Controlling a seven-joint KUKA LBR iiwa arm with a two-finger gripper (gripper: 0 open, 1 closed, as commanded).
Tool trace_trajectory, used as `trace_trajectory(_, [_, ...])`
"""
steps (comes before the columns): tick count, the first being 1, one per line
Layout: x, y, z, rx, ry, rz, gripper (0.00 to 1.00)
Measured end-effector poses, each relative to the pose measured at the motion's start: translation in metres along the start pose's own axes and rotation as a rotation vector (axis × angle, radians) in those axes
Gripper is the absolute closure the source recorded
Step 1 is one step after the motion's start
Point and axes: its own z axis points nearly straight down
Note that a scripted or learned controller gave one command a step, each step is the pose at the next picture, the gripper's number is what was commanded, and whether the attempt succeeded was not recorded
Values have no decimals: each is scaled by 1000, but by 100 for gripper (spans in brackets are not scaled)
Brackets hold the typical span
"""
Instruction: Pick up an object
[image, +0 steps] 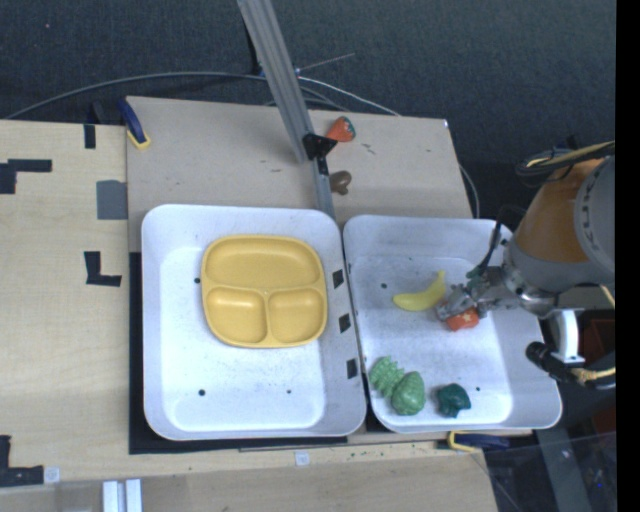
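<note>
You have a plywood bench (240, 150) on dark carpet, bearing two white bins. The left bin (160, 330) holds a yellow divided tray (265, 290). In the right bin (520, 395), the gripper (462, 305) sits over a small red-orange object (462, 320); its grip state cannot be told. The object is small and rounded, long axis unclear, beside a yellow banana (420, 295).

The arm (575, 235) is built of rounded grey segments, and a broad orange band (545, 222) is wrapped around it above the wrist. Beyond the band a darker grey wrist section is seen, ending in a small metallic gripper (462, 303) of grey parts over the right bin (520, 395). A thin dark cable (492, 248) is run along the wrist. Below the wrist, towards the bin's right rim, a white fitting with black parts (560, 345) is mounted.
</note>
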Motion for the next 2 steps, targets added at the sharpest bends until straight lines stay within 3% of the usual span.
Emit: trace_trajectory(2, [-8,2,-112,-5,-2,2,100])
